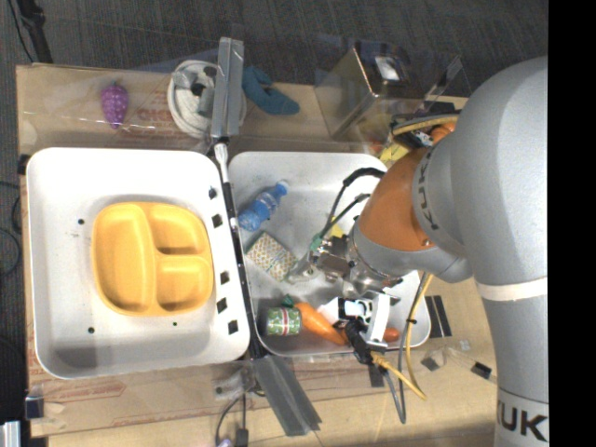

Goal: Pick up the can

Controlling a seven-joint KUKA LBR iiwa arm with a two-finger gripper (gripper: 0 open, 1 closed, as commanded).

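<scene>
One can (283, 320) is lying on its side at the right bin's (307, 170) near edge, touching a carrot (321, 325). Gripper (328, 261) is hovering just above-right; can't tell the jaw state. Risk, imo: it's grabbing the carrot or checkered pouch (271, 255) instead, everything crowded together.

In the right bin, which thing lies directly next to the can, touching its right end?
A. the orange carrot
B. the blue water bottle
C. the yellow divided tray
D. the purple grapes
A. The can lies near the front wall of the right bin, and the orange carrot starts right at its right end, while the water bottle lies further back in the same bin.
</scene>
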